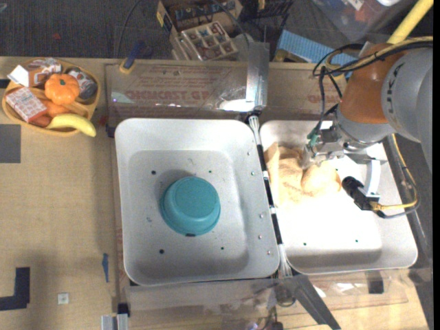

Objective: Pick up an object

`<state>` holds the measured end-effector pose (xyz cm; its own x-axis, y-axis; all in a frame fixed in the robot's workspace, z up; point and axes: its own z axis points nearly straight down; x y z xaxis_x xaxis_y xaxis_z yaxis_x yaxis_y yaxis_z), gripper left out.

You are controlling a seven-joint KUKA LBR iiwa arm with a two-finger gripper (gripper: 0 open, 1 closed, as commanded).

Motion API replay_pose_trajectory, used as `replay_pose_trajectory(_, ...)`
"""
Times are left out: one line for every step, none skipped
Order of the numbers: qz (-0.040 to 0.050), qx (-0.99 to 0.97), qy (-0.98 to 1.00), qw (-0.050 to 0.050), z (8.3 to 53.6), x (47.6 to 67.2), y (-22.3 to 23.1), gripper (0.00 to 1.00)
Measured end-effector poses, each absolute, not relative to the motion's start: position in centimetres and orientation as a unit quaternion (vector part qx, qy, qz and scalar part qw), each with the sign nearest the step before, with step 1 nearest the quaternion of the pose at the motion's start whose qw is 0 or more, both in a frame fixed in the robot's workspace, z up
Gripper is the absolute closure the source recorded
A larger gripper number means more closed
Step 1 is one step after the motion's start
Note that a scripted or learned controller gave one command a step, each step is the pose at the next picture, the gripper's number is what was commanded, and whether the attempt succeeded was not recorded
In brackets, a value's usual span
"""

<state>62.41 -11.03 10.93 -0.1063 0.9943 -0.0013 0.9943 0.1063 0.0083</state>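
Two white bins are sitting side by side on the tabletop (55,205). Inside the right bin (357,253), the pincer (316,151) is pressing down onto a pale cloth-like object (295,174); its grip cannot be told. A teal bowl (191,205) is lying upturned in the left bin (137,150).

Strong overhead light is cast on the right bin (344,243), whose floor is washed out to glare toward 4 o'clock. The left bin (137,150) is evenly lit. Soft blur is seen throughout; the 12 o'clock background is left dim.
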Motion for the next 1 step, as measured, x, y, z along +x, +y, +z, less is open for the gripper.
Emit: replay_pose_trajectory(0.0001,0.708,0.706,0.001,19.77,62.41,-14.66,1.00)
